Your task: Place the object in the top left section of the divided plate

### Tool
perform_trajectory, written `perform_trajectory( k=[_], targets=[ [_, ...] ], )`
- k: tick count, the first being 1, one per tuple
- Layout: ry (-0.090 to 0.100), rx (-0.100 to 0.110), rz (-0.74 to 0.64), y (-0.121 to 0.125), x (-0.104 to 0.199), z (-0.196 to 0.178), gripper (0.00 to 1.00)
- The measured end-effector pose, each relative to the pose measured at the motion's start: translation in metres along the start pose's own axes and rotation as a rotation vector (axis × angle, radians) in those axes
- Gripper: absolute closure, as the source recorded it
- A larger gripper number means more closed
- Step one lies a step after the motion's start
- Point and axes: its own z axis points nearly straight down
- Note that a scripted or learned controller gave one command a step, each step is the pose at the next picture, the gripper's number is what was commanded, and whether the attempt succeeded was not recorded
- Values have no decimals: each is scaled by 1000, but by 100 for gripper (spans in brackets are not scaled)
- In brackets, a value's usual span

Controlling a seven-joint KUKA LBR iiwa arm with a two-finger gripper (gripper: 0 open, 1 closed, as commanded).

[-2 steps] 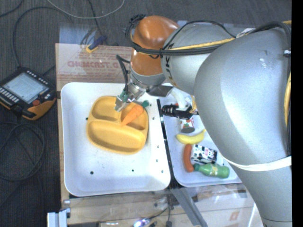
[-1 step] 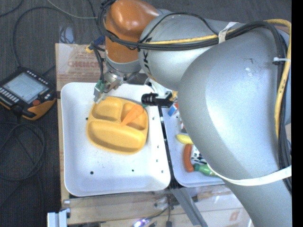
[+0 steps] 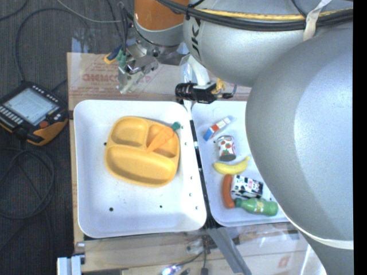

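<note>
My claw [image 3: 131, 76] is hovering beyond the far rim of the left bin [image 3: 86, 153], holding nothing.

Its fingers are standing slightly parted. The carrot [image 3: 164, 137] is lying in the yellow divided plate [image 3: 137, 165], in the compartment nearest the right bin [image 3: 209, 205].

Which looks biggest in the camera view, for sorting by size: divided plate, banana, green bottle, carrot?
1. Yellow divided plate
2. Green bottle
3. Banana and carrot: they look alike, so I won't rank them.
</note>
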Motion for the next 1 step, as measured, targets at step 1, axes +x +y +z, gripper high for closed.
perform_trajectory(
  k=[1],
  targets=[
    [-6, 1, 0, 0, 0, -9, 100]
  ],
)
